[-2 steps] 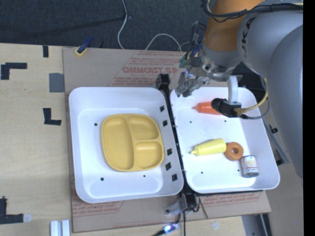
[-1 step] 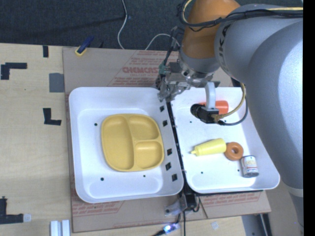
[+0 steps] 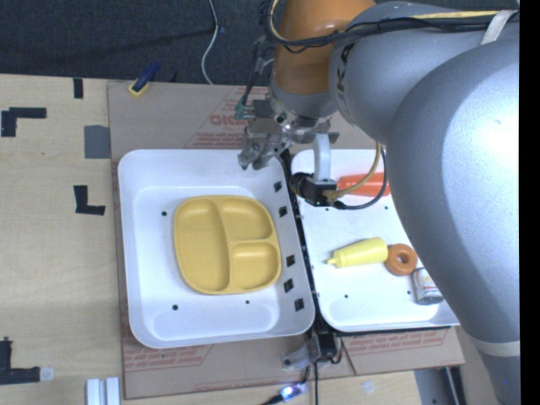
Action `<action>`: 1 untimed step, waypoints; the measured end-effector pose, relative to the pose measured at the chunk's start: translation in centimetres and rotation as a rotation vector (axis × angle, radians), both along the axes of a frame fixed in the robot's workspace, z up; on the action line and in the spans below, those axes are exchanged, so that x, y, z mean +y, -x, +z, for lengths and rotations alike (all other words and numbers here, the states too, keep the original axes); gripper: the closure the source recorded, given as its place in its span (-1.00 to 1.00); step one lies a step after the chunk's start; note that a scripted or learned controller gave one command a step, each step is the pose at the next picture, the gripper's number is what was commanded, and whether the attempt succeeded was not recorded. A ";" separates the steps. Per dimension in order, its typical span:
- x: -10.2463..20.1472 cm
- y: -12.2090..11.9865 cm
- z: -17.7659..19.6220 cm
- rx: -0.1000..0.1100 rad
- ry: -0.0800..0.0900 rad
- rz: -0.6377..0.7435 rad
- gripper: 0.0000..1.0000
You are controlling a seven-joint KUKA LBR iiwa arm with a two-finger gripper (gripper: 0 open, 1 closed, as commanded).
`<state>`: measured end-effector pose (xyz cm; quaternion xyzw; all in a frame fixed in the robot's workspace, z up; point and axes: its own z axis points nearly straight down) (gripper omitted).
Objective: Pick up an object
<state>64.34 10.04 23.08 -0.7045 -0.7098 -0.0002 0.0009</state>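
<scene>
Your gripper [image 3: 253, 154] hangs over the far rim of the left bin [image 3: 143, 184], close to the divider between the two bins. Whether it is wide or narrow, I cannot tell; nothing visible sits in it.

Candidate objects: a yellow divided tray [image 3: 226, 245] lies flat in the middle of the left bin. In the right bin [image 3: 371, 310] you have a yellow squeeze bottle [image 3: 361, 252] on its side, an orange ring [image 3: 402, 260] touching its base end, a small can [image 3: 424, 287] just beside the ring, and an orange item [image 3: 359, 182] near the far rim, partly hidden by the arm.

Risks, in my judgement: from this position a straight descent meets the bin rim or bare floor, not an object. The tray is broad and shallow, likely to slip. The bottle may roll.
</scene>
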 end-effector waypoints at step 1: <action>-0.4 0.0 0.0 0.001 0.002 -0.005 -1.00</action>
